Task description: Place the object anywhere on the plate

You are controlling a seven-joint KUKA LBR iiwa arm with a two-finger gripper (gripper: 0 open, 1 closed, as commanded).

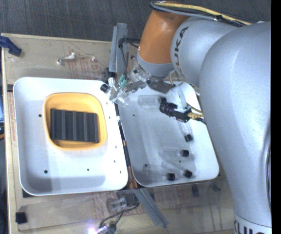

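Observation:
A yellow plate (74, 119) with a dark ridged centre lies in the left white bin (33, 174). My gripper (115, 90) hangs over the divide between the two bins, just above the plate's upper right corner. It is shut on a small clear vial (107, 88) whose black cap pokes out to the left over the left bin's rim. The grey arm with its orange band comes in from the upper right and hides the right side of the right bin (145, 179).
Several more clear vials with black caps lie in the right bin, one near its top (147, 100) and others toward the bottom right (184, 153). A metal bracket (117, 48) stands behind the gripper. A blue clamp (6, 45) sits at the bench's upper left corner.

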